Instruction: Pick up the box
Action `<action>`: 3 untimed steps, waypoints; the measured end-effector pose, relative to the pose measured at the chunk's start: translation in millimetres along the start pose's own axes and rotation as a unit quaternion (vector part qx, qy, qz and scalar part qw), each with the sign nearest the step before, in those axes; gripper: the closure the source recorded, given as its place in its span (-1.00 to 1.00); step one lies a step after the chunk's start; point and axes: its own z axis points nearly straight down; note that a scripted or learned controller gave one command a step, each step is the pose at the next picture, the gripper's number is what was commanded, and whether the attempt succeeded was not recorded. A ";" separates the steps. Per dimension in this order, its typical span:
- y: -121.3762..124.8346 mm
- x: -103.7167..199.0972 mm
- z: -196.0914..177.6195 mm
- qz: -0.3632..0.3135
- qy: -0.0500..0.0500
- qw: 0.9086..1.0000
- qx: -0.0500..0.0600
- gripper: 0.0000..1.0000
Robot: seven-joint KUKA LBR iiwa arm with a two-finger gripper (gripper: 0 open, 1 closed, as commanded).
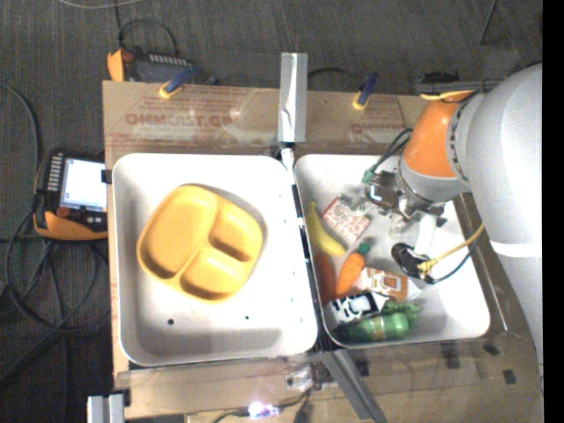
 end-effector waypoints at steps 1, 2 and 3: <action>0.9 0.0 -10.7 0.000 0.001 1.000 -0.001 1.00; 0.5 -0.1 -10.0 0.000 0.001 1.000 0.000 -1.00; 50.4 -11.2 3.0 0.093 0.005 0.995 0.019 -1.00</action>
